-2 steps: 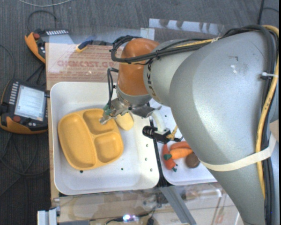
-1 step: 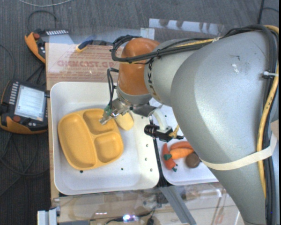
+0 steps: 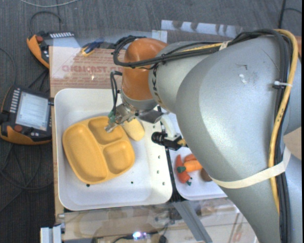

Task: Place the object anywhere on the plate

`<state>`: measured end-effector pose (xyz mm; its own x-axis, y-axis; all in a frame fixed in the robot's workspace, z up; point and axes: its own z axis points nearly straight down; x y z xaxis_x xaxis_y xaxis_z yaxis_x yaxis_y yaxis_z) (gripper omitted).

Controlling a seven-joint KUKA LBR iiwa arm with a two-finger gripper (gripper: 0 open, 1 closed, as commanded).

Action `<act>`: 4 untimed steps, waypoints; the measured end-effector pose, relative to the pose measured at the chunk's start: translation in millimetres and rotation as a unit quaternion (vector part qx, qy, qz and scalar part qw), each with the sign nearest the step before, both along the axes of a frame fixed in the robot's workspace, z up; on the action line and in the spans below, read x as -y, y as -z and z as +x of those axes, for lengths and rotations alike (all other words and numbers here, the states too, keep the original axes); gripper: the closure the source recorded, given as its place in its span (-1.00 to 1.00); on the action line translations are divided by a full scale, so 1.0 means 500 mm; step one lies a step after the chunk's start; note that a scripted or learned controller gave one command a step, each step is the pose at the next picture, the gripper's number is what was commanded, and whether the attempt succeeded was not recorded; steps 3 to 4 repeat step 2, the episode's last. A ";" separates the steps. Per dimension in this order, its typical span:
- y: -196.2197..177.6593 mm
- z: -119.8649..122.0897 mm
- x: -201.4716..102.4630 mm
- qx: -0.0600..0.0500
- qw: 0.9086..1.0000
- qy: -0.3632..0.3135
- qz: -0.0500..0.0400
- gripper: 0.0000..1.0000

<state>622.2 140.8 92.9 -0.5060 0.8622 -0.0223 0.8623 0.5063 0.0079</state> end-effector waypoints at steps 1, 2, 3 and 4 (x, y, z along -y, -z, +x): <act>-0.001 -0.027 -0.003 0.007 0.992 0.125 0.005 1.00; -0.001 -0.050 0.025 0.003 0.995 0.098 0.011 1.00; -0.001 -0.050 0.025 0.003 0.995 0.098 0.011 1.00; -0.001 -0.050 0.025 0.003 0.995 0.098 0.011 1.00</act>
